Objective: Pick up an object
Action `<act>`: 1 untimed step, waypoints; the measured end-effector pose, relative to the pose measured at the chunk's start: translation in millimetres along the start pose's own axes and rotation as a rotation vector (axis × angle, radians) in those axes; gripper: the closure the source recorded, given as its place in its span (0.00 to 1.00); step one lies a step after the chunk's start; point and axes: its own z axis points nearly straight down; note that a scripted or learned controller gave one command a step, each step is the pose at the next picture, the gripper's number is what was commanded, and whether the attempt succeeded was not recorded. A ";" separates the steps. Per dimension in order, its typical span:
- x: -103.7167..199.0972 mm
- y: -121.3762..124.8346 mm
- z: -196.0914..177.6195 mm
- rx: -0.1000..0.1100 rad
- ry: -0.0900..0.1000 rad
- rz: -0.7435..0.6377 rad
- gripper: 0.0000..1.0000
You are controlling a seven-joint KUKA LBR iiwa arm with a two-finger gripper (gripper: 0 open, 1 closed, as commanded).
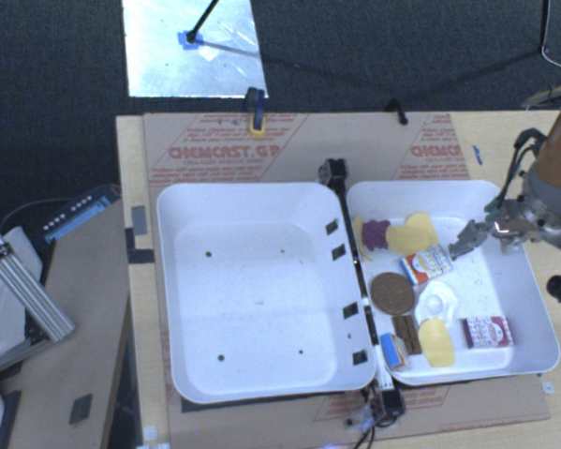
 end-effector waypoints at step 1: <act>-25.1 45.9 92.8 0.002 -0.002 -0.002 0.00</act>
